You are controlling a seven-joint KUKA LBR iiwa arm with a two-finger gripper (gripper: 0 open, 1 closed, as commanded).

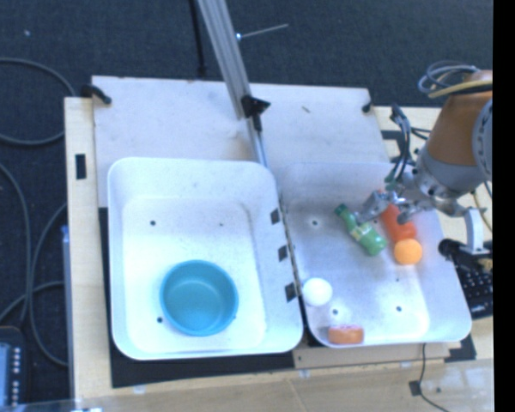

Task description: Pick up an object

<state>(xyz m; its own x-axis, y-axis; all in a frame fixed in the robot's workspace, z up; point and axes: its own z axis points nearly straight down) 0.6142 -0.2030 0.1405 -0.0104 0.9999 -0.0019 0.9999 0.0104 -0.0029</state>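
White plastic bins sit side by side on my bench, and the gripper hangs over the right bin, near its right edge, among a small cluster of things. From this slanted view I cannot tell how far the jaws stand apart, nor whether anything sits between them, so I count nothing as held.

Closest to it are a green bottle, lying on its side and pointing toward the bin's far left, a red-orange piece partly hidden under the wrist, and an orange ball just toward the near edge from that. They crowd each other, which is the trouble: I judge the bottle the best target, since its long body gives two flat-ish sides to close across, while the ball would likely roll away. I would come straight down, jaws crossing the bottle's narrow width, clear of the ball.

Near the bin's front left corner lie a white ball and an orange-and-white lump. A blue bowl sits in the left bin.
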